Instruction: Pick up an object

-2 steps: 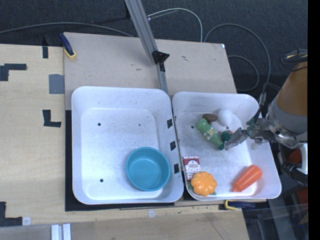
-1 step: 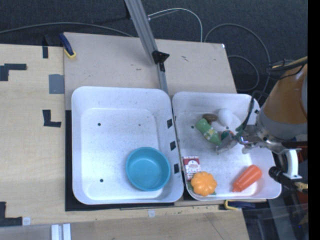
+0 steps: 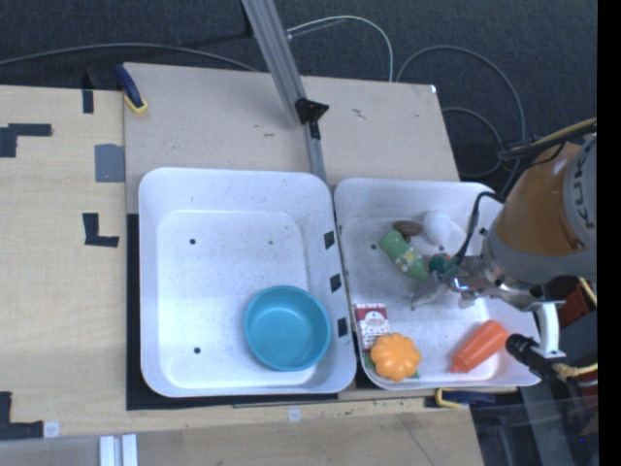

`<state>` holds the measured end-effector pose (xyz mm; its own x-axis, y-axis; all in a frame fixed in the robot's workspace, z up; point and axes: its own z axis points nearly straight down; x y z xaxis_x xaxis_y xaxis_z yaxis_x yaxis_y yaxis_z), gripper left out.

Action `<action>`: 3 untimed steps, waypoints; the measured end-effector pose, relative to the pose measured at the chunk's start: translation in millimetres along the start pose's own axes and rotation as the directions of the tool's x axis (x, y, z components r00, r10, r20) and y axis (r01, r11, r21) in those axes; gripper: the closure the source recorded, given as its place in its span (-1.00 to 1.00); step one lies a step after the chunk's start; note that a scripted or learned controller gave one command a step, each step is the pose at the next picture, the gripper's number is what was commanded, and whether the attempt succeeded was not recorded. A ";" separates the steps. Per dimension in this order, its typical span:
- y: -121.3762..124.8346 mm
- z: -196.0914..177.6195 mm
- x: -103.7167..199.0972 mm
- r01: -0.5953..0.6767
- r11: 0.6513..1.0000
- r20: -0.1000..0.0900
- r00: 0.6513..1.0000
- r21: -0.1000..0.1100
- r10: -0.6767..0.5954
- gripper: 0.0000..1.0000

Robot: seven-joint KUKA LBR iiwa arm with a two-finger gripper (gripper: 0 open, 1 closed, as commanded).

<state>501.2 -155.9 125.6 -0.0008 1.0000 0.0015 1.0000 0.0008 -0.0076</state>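
Note:
My gripper (image 3: 448,278) is low in the right bin (image 3: 388,194), just right of a green bottle (image 3: 403,253) that lies tilted there. A white rounded object (image 3: 441,226) and a small brown piece (image 3: 408,228) lie behind the bottle. Toward the bin's front are a red and white small box (image 3: 372,321), an orange pumpkin-shaped toy (image 3: 395,355) and an orange carrot-like toy (image 3: 477,347). The gripper's tip is close to the bottle's right end; whether they touch is unclear.
The left bin (image 3: 165,260) holds a blue bowl (image 3: 285,327) near its front right corner. A grey pole (image 3: 277,42) slants over the bench behind the bins. Cables (image 3: 456,66) loop on the dark floor at the back right.

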 end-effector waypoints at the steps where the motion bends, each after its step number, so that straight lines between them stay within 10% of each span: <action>1: 0.9 -12.6 0.6 0.002 1.000 0.000 1.000 -0.004 -0.002 1.00; 3: 4.6 -97.6 2.6 0.001 1.000 0.003 1.000 -0.011 -0.001 1.00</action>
<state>506.5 -153.4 223.1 -0.0019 1.0000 -0.0011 1.0000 0.0019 0.0032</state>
